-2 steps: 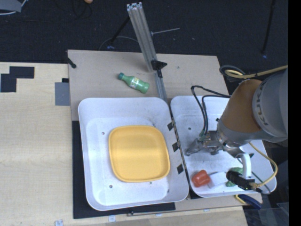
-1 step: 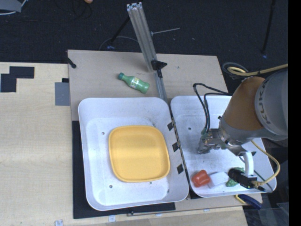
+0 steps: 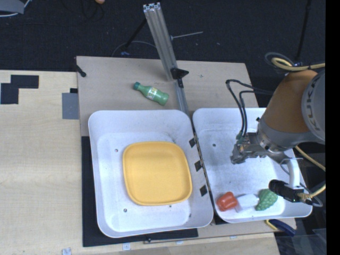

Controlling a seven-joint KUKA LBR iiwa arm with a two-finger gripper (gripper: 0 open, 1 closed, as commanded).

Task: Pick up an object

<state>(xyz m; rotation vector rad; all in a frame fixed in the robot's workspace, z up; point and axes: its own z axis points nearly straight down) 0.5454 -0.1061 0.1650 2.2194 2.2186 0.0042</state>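
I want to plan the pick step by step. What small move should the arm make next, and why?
Probably move the gripper toward the near edge of the right bin, over the red object. The gripper sits above bare bin floor, apart from the red object and the green object.

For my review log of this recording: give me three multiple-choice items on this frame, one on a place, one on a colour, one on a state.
1. Where does the green bottle lie?
A. in the left bin
B. on the bench behind the bins
C. on the plate

2. What colour is the plate?
A. yellow
B. blue
C. red

3. The gripper is
A. over the right bin, away from the red pepper
B. over the plate
C. on the bottle

Answers: 1 B, it rests on bare board; 2 A, plainly yellow; 3 A, the pepper sits nearer the front rim.
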